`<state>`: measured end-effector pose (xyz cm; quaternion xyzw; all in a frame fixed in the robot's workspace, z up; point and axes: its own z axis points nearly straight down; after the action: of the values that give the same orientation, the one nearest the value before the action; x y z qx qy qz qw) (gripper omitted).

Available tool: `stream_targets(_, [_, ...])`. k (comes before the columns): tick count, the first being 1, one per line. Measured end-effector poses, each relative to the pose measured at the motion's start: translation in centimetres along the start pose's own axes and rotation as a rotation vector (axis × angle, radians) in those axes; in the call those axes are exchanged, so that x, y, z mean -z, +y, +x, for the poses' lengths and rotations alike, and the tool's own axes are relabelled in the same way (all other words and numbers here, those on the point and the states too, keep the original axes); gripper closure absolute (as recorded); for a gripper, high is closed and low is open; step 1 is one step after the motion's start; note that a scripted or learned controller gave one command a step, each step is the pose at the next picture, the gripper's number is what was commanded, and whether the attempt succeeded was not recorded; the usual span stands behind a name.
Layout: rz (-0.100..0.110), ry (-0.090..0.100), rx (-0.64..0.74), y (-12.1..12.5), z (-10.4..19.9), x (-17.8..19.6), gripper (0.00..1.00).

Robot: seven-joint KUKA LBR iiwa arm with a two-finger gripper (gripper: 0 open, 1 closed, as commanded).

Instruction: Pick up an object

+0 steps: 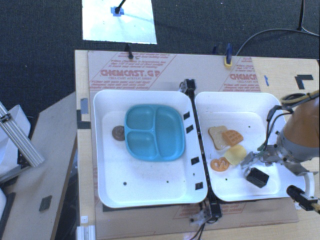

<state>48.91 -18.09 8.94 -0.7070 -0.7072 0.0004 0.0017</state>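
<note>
Several toy foods lie in the right bin point(250, 109): a tan toast slice point(217, 136), an orange waffle-like cracker point(233, 136), a pale yellow wedge point(235, 154) and an orange pretzel point(220, 164). My gripper point(253, 167) hangs low over the bin's front right part, just right of the yellow wedge, with its black block toward the front wall. The arm point(302, 131) comes in from the right edge. Nothing is visibly held.
The left bin point(107, 184) holds a blue divided plate point(154, 133) and a small brown disc point(118, 133) beside the plate's left rim. A black clip strip point(194, 139) runs between the bins. Cables trail off the bench's far right side.
</note>
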Motion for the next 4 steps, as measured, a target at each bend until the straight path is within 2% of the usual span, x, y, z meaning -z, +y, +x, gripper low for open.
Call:
stream_targets(1, [-0.005, -0.003, 0.0, 0.1, -0.1, 1.3, 1.0])
stream_targets(3, [-0.01, -0.005, 0.005, 0.3, -1.1, 12.6, 1.0])
stream_targets(4, [-0.009, -0.002, 0.01, 3.4, 3.2, 13.3, 1.0])
